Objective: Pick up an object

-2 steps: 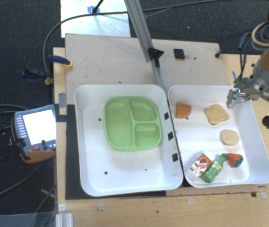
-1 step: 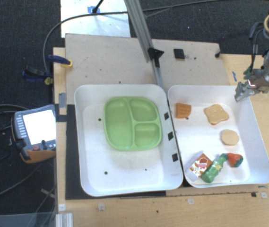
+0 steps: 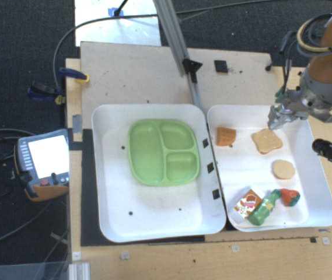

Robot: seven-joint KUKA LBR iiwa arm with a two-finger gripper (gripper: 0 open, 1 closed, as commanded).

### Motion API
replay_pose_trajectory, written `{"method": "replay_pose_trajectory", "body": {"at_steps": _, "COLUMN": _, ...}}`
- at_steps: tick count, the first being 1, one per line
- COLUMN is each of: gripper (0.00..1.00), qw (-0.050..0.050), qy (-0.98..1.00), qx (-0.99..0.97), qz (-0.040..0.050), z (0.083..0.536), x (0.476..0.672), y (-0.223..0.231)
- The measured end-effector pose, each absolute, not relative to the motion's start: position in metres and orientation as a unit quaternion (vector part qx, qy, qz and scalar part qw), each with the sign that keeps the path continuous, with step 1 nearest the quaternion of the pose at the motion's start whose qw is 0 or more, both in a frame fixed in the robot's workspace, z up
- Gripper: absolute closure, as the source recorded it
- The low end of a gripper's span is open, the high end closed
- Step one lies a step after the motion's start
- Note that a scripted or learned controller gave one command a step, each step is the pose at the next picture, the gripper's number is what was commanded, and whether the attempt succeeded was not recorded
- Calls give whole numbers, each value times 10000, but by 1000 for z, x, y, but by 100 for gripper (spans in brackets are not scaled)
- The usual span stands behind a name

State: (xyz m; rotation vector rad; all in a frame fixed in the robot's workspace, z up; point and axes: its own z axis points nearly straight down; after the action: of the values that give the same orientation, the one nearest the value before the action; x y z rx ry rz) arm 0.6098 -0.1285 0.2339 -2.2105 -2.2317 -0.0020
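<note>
My gripper [image 3: 276, 121] hangs over the far part of the right bin [image 3: 317, 174], just above and beside a tan slice of toast [image 3: 267, 141]. Its fingertips are small and blurred. Left of the toast lies an orange-brown square piece [image 3: 226, 136]. Nearer the front sit a round tan cookie [image 3: 283, 169], a red strawberry [image 3: 290, 197], a green bottle [image 3: 264, 209] lying on its side and a small printed carton [image 3: 247, 204]. Nothing shows between the fingers.
The left bin [image 3: 113, 203] holds a green divided plate [image 3: 163, 151]. A slanted metal pole [image 3: 174, 34] crosses the back of the bench. A handheld pendant [image 3: 44, 162] lies off the bench at left. Cables run over the dark floor.
</note>
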Motion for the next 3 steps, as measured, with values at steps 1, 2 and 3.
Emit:
{"method": "replay_pose_trajectory", "body": {"at_steps": 1, "gripper": 100, "qw": -5, "qy": -7105, "qx": -7037, "qz": -11, "z": 227, "x": 614, "y": -82}}
{"method": "replay_pose_trajectory", "body": {"at_steps": 2, "gripper": 100, "qw": -4, "qy": -7109, "qx": -7033, "qz": -17, "z": 237, "x": 611, "y": -30}}
{"method": "replay_pose_trajectory", "body": {"at_steps": 3, "gripper": 100, "qw": 8, "qy": -7107, "qx": -7035, "qz": -8, "z": 235, "x": 597, "y": 22}}
